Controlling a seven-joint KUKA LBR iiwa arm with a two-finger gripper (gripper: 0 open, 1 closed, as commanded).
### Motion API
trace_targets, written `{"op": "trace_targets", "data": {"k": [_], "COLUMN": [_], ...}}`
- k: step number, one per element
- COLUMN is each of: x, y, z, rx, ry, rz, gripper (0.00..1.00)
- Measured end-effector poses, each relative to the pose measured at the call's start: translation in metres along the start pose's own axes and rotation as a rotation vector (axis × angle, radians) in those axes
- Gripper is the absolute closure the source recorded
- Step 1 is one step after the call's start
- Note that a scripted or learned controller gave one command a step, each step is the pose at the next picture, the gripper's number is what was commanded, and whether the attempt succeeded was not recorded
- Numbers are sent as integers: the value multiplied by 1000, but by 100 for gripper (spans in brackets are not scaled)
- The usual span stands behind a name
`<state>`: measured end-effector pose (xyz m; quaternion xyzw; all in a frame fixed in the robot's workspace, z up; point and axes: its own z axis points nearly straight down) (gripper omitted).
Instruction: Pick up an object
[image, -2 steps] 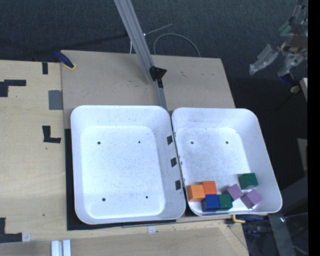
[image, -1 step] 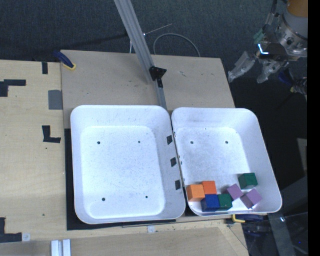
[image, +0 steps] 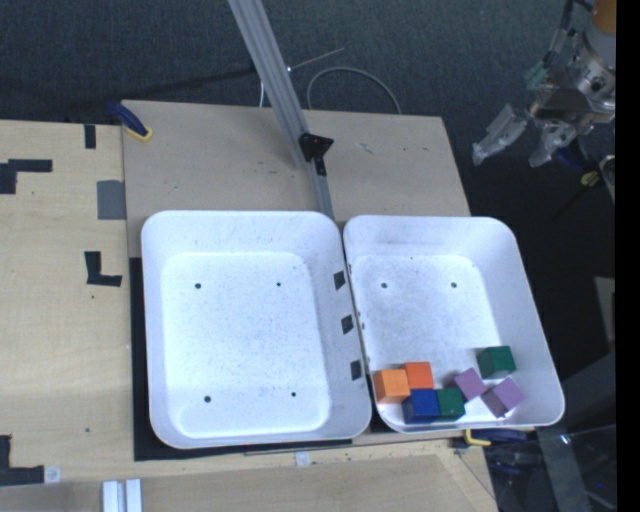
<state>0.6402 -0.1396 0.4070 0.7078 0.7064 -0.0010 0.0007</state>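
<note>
Wooden surface (image: 230, 160) carries two white bins; the right bin (image: 520, 270) holds coloured blocks (image: 445, 390) along its near wall. Gripper (image: 520, 140) hangs beyond the far right corner, fingers spread, nothing between them.

Both bins white with fine dark speckle: left bin (image: 165, 330), right bin (image: 520, 300). Cubes in right bin, clustered at its 6 o'clock: light orange (image: 392, 385), darker orange (image: 419, 375), blue (image: 423, 405), small green (image: 451, 402), dark green (image: 496, 361), two purples (image: 468, 382) (image: 503, 396). My gripper (image: 520, 140) at 2 o'clock is pale grey. Bench (image: 60, 300) tan wood, black tape marks. Pole (image: 275, 75) silver-grey with black clamp.
</note>
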Motion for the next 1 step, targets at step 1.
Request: {"op": "trace_targets", "data": {"k": [1], "x": [-27], "y": [29], "z": [-47], "rx": [-6], "ry": [-1], "rz": [-2], "gripper": [0]}}
